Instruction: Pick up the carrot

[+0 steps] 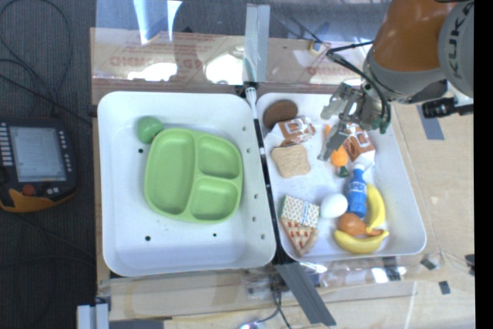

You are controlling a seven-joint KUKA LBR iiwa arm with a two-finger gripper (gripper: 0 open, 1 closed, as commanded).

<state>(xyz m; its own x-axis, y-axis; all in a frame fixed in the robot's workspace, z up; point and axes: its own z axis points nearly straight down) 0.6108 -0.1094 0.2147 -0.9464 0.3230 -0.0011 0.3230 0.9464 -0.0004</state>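
The carrot [332,147] is a slim orange piece lying in the right bin [408,219], near its upper middle, between a toast slice and a small red-and-white carton [360,143]. My gripper [348,113] hangs just above and to the right of the carrot's upper end, below the arm's orange band [408,27]. The gripper body hides the carrot's top end, so I cannot make out whether the two touch.
The right bin also holds a brown round item [280,112], a cracker pack [296,129], toast [291,160], a waffle wedge [299,223], an egg [333,206], a blue bottle [356,193] and a banana [371,231]. In the left bin lie a green divided plate [194,175] and a green ball [149,128].
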